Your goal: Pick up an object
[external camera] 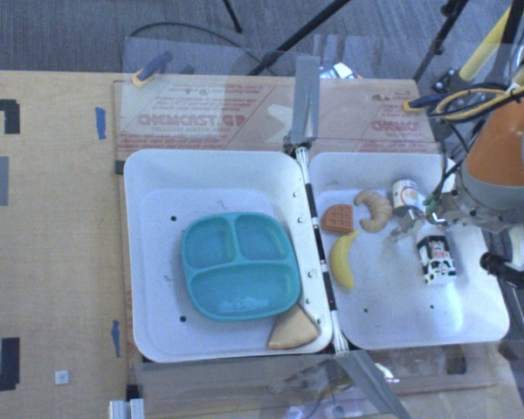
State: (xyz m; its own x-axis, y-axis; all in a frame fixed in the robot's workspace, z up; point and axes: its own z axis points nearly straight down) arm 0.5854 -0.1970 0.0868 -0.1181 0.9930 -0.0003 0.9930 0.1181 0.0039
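Wood bench (44, 234) w/ 2 white bins (148, 260), grey carpet behind, gripper (419, 219) grip unclear

The tan worktop (52, 260) carries two white bins touching side by side: the left bin (148, 190) and the right bin (393, 312), over what looks like a printed sheet (210, 116).

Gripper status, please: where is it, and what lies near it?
Gripper low in right bin, nothing visibly held. Can and croissant close beside it. Cow figure just below. Banana lies apart.
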